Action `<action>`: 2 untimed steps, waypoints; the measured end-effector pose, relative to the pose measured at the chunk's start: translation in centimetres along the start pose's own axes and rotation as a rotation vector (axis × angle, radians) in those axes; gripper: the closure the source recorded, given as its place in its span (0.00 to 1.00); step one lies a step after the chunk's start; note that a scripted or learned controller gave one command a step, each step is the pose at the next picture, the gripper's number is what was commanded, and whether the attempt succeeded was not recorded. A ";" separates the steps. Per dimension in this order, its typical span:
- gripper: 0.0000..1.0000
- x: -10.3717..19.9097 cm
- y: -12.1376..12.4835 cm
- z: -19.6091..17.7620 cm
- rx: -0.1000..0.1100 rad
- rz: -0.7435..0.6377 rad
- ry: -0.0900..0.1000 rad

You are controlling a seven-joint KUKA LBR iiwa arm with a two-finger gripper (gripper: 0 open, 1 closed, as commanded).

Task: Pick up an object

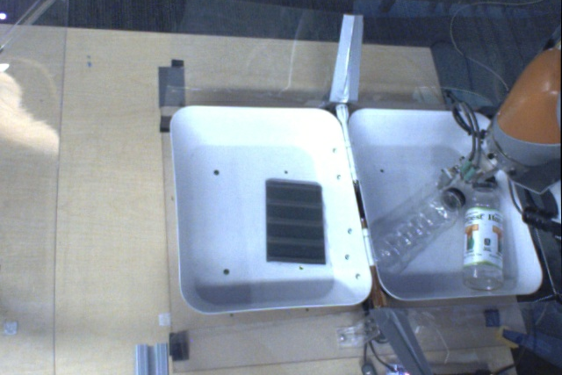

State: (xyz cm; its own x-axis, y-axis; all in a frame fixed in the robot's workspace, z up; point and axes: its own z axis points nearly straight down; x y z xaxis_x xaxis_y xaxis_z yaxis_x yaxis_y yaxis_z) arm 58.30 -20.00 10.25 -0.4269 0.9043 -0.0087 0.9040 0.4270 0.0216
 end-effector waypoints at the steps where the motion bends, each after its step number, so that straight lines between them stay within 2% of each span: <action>1: 0.00 0.0 -0.1 0.0 0.001 0.000 0.000; 2: 0.00 -0.8 0.7 1.4 0.013 -0.054 0.003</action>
